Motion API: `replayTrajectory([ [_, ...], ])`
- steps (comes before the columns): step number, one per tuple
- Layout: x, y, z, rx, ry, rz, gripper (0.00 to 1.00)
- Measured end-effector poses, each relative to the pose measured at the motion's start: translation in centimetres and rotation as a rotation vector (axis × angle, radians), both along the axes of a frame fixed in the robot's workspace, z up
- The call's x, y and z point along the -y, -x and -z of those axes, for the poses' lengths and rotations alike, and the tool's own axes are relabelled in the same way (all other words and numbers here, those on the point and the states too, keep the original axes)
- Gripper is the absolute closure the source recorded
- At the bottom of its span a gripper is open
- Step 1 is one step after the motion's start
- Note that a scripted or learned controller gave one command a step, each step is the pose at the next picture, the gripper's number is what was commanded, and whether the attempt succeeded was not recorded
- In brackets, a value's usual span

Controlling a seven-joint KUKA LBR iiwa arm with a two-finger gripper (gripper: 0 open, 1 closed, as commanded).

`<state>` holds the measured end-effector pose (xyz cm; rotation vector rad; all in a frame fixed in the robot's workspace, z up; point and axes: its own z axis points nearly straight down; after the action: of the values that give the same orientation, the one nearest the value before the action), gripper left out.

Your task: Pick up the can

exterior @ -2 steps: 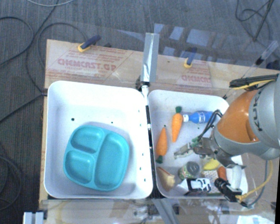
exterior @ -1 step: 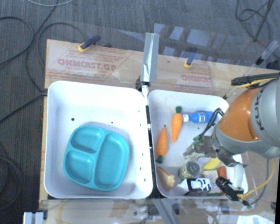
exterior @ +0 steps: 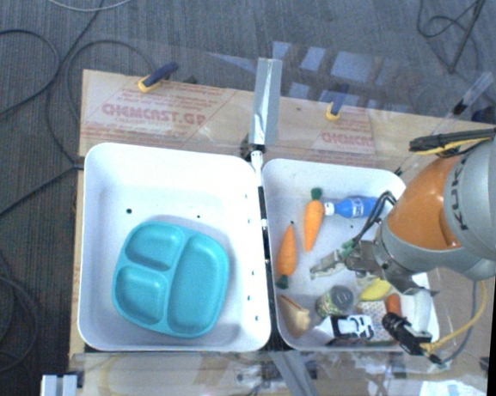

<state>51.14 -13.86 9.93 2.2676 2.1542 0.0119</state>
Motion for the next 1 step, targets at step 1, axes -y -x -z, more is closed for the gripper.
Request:
replayTrajectory([
  [1, -0.11, 0.0, -0.81, -0.002, -0.002, -0.002, 1.0],
])
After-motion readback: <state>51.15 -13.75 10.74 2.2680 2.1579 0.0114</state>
